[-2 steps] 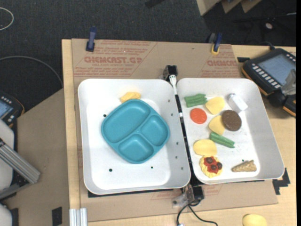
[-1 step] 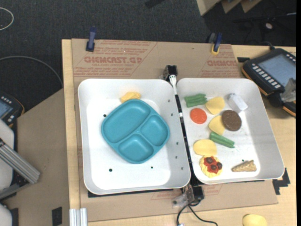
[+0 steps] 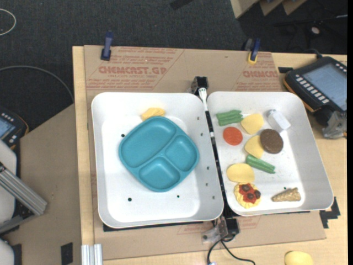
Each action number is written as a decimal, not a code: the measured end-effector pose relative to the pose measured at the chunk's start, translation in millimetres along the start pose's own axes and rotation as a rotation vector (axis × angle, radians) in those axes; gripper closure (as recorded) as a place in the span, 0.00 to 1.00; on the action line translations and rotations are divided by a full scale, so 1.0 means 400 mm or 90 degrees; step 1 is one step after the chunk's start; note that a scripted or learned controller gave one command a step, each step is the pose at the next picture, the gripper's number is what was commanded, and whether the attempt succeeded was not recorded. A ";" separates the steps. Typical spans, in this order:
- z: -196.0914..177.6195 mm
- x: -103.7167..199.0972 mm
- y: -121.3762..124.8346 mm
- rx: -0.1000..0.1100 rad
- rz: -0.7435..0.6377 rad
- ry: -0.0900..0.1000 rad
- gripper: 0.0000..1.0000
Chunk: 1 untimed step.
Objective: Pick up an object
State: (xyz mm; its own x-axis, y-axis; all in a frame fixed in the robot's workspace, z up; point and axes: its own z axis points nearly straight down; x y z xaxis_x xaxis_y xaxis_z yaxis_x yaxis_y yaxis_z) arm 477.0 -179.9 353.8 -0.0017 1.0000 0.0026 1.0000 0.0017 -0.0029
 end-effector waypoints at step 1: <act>0.072 -0.115 0.004 0.000 0.003 -0.002 1.00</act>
State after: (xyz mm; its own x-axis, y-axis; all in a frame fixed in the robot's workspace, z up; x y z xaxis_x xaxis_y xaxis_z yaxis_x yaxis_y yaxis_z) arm 478.8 -226.0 324.8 0.0034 1.0000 0.0002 1.0000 -0.0034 -0.0026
